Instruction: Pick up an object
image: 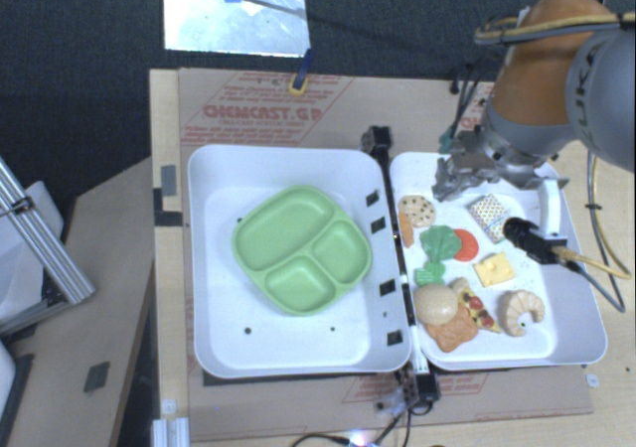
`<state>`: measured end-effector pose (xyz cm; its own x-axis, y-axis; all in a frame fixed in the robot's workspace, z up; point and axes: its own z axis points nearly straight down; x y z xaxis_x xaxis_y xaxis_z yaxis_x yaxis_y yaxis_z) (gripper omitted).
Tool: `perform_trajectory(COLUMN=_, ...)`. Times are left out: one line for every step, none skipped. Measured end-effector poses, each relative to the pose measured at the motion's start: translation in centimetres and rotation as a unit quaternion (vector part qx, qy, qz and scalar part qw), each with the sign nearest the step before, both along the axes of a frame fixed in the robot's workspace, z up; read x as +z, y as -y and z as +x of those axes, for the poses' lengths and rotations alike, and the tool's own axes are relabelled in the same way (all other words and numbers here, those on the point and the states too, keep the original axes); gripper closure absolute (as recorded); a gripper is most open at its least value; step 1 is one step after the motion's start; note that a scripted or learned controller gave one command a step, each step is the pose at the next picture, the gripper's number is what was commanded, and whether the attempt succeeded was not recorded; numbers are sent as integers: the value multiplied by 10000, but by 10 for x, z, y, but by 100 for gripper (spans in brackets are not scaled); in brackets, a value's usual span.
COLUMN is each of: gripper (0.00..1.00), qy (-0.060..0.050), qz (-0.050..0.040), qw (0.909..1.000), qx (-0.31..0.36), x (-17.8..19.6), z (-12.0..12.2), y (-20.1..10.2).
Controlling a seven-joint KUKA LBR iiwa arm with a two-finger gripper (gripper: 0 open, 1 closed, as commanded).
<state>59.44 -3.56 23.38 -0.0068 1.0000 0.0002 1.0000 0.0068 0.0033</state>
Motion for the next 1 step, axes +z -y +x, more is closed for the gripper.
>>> perform_trajectory(gripper=100, qy=-18, qz=-2, qw=10000, qx=-28, x=-6, z=-10, y=-1)
